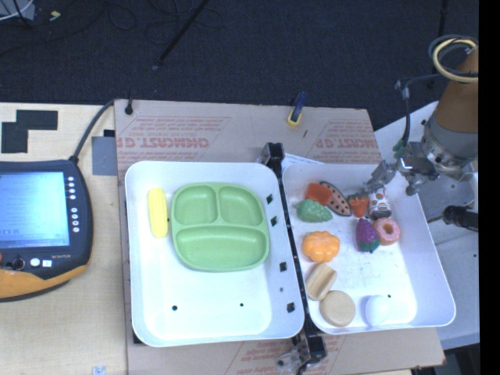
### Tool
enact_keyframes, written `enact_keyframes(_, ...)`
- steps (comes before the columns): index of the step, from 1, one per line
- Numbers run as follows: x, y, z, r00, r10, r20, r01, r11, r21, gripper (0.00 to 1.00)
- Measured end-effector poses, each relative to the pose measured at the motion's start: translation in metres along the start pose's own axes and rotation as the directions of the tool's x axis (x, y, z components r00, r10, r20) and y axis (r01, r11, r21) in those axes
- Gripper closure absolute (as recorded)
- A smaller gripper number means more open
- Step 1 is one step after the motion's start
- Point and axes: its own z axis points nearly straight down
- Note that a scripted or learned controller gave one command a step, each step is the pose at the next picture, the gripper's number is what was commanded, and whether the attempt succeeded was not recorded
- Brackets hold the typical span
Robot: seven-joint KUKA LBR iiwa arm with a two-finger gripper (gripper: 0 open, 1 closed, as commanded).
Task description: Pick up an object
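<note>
Where the two white bins sit side by side, a sheet of brown printed cardboard (234, 135) covers the surface (47, 319), a pale wood top that stops against a dark carpeted floor (234, 37) strewn with black cables. On the far left of the surface lies a grey and orange control pendant (39, 225) with a lit screen. A small blue and yellow clip (296, 109) rests at the cardboard's back edge. The left bin (203, 319) holds a green divided tray (219, 227) with a yellow piece (158, 212) just beside its left rim. The right bin (422, 287) holds the toy foods: a green leafy piece (313, 210), a watermelon slice (334, 198), an orange pepper (321, 246), a purple piece (366, 235) touching a pink donut (387, 230), a tan bread piece (319, 280), a round beige biscuit (338, 308) and a white piece (377, 309). From the right, the arm (457, 108) leans in over the right bin's back corner, its orange band high near the frame edge. The claw (373, 194) points down and leftward, low over the small orange piece (358, 205) beside the watermelon slice; whether its fingers are apart or together I cannot tell.
</note>
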Motion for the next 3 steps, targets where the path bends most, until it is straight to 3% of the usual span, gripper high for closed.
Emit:
enact_keyframes(2,0.008,-0.009,0.109,1.0,-0.002,0.0,0.002,1.0,0.0,0.0)
enact_keyframes(3,0.009,-0.009,0.108,1.0,0.0,0.0,0.0,1.0,-0.002,0.0)
